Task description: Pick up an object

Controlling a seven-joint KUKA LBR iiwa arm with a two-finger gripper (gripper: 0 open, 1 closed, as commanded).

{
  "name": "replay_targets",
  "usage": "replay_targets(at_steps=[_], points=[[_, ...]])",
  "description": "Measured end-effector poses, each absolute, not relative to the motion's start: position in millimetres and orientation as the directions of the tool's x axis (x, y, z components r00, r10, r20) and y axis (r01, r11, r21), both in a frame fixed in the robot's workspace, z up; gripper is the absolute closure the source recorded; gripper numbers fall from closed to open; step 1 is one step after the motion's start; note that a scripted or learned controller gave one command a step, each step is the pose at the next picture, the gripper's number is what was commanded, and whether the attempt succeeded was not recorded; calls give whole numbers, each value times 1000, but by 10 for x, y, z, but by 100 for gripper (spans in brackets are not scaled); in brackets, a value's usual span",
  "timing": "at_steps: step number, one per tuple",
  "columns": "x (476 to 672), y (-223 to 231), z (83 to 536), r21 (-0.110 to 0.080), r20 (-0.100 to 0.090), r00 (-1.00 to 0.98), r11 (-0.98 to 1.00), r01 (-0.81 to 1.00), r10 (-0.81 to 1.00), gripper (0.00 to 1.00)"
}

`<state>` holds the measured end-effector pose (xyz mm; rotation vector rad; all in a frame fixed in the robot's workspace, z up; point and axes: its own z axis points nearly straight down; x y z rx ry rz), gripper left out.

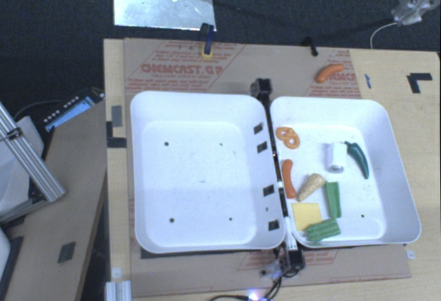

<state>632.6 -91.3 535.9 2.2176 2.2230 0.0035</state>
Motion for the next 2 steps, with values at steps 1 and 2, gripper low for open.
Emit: replay_targets(at_steps=[1,2], points=[[6697,-944,5349,4,-2,-5,5,1000,1000,100],[6684,-873,5355,3,-1,-4,4,1000,1000,100]])
